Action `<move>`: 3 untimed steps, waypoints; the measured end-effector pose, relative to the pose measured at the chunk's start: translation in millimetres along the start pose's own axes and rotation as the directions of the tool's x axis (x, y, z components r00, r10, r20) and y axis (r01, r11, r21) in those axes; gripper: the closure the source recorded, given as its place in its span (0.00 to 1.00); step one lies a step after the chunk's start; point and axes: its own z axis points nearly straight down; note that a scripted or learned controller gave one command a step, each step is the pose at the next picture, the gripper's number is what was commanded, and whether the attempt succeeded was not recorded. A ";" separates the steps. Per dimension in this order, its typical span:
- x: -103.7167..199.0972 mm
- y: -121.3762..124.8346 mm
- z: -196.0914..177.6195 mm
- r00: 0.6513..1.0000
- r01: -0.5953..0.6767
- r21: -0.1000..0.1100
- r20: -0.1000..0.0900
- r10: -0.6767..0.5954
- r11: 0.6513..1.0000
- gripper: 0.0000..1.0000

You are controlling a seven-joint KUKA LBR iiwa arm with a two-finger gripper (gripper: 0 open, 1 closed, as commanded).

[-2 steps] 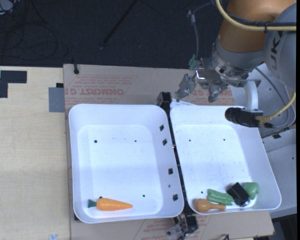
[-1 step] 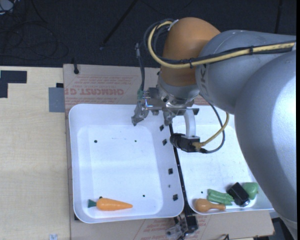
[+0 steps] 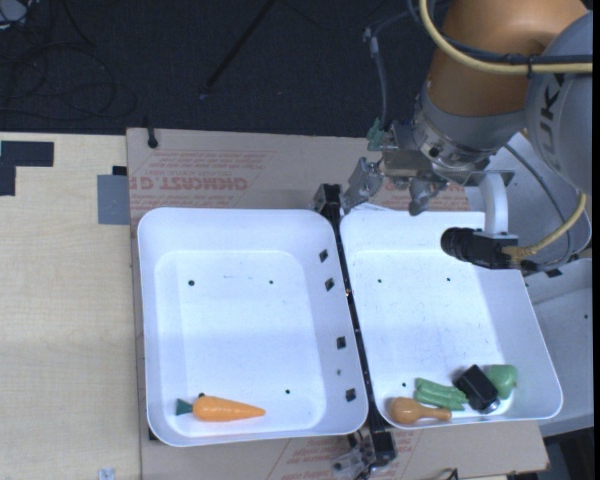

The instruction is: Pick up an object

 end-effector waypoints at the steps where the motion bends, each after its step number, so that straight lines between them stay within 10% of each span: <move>1: 48.0 13.9 174.1 1.000 0.008 0.028 0.000 -0.008 1.000 0.00; 2: -30.6 -5.2 87.6 1.000 -0.001 0.009 0.001 0.001 1.000 0.00; 3: 46.5 49.4 169.2 1.000 0.011 0.012 -0.002 -0.011 1.000 0.00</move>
